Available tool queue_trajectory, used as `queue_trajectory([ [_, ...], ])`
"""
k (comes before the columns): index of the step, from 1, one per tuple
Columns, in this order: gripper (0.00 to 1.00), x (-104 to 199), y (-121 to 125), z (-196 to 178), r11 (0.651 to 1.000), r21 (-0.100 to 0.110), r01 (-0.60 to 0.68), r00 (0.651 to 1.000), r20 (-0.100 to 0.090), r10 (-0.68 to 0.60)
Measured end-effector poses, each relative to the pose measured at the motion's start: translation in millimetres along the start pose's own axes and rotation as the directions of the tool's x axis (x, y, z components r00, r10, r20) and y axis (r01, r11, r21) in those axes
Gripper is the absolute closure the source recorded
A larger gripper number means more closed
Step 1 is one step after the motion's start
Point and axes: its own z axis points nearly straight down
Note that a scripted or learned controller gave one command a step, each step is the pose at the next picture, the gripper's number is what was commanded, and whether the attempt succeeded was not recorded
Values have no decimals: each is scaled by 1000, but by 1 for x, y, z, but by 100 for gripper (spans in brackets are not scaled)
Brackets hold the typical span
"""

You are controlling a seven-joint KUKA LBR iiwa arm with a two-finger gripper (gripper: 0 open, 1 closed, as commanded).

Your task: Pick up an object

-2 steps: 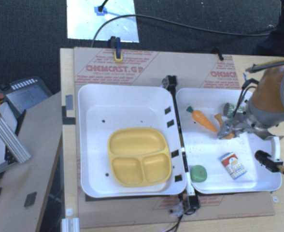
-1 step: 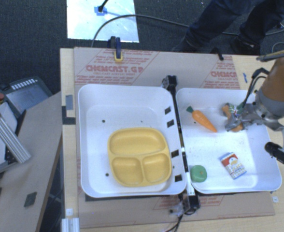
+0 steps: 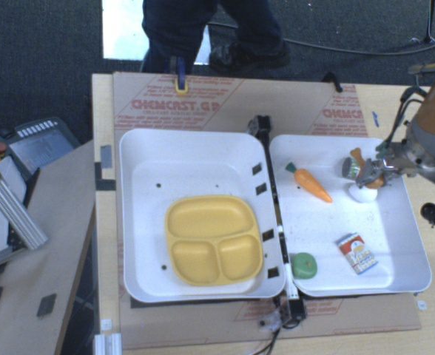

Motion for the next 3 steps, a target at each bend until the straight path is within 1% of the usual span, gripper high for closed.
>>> queue_trajectory([
  [1,100,8,-1,-59,1000,-1,2,1000,0,-2],
  [2,100,52,0,-57,1000,5,5,1000,-4,-5],
  [3,100,102,-3,-45,1000,5,6,1000,-4,-6],
])
